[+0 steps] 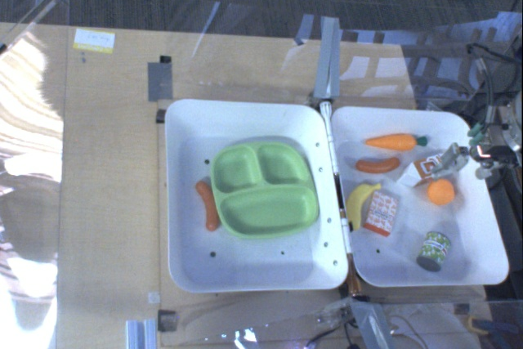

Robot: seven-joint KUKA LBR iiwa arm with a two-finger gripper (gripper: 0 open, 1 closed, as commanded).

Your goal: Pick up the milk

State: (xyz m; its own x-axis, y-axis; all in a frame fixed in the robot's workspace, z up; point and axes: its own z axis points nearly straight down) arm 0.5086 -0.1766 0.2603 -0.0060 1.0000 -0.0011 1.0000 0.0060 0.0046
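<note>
The milk (pixel 381 212) is a small white carton with a red-orange label. It lies in the right bin (pixel 482 257), just right of a yellow banana (pixel 360 202). My gripper (pixel 442 163) reaches in from the right and hangs over the upper middle of that bin, up and to the right of the milk and apart from it. Its tip is at a small brown-orange box (pixel 425 169), and an orange (pixel 441 192) sits just below it. I cannot see whether the box is held.
The right bin also holds a carrot (pixel 394 141), a sausage (pixel 378 165) and a green can (pixel 434 250). In the left bin (pixel 184 257) are a green divided plate (pixel 264 189) and another sausage (pixel 208 204). A grey divider post (pixel 328 65) stands behind the bins.
</note>
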